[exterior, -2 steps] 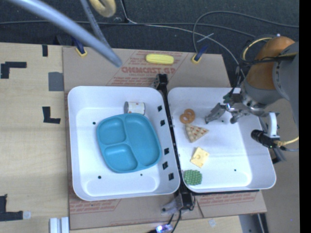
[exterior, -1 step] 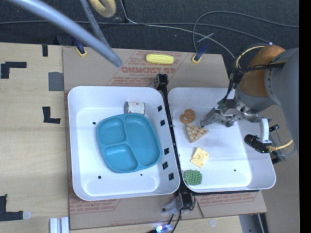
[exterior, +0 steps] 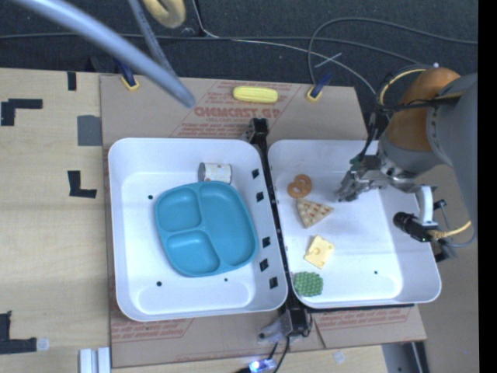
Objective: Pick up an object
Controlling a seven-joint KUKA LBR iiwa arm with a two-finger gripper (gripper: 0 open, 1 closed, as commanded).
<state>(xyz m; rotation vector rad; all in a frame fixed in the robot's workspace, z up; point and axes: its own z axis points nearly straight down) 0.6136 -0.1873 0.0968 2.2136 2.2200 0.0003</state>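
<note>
The right bin (exterior: 404, 278) holds a brown pretzel (exterior: 300, 185), a waffle-patterned wedge (exterior: 313, 211), a yellow cheese piece (exterior: 319, 251) and a green round item (exterior: 308, 284). My gripper (exterior: 349, 189) hangs low over the right bin's upper right part, to the right of the pretzel and the wedge. It touches none of them, and nothing shows between its fingertips. The grey arm with its orange band (exterior: 423, 92) comes in from the right.
The left bin (exterior: 124, 169) holds a blue divided plate (exterior: 206, 228) and a small can (exterior: 215, 172) lying at its far edge. A yellow banana-like item (exterior: 255, 94) rests on the cardboard behind the bins. Cables run across the back.
</note>
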